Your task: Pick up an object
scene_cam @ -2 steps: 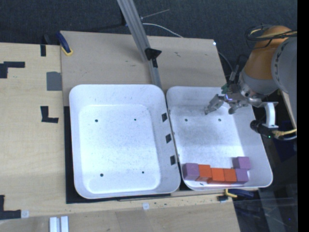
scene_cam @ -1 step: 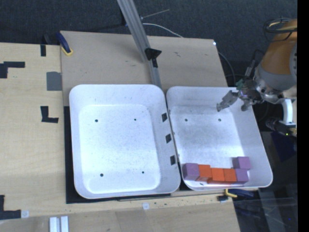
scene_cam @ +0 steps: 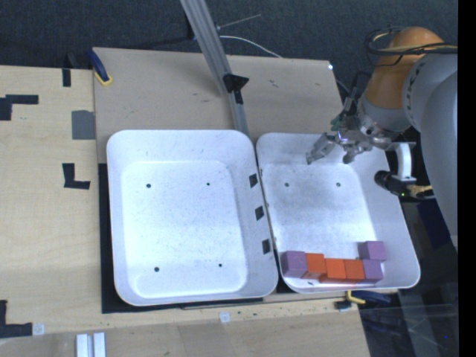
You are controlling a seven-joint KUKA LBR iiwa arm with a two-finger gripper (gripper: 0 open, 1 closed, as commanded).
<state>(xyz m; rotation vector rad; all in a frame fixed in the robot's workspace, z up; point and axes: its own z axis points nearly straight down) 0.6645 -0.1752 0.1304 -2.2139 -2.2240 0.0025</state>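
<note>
Pincer (scene_cam: pixel 332 152) hangs spread, nothing held, well apart from blocks (scene_cam: pixel 335 265) in right bin (scene_cam: pixel 387 199).

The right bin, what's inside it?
Purple blocks and orange blocks lie in a row along the right bin's near wall. The pincer hovers over its far end.

Even, soft overhead light; white bins (scene_cam: pixel 186 143) glare slightly, shadows are faint, and the whole picture is mildly blurred.
</note>
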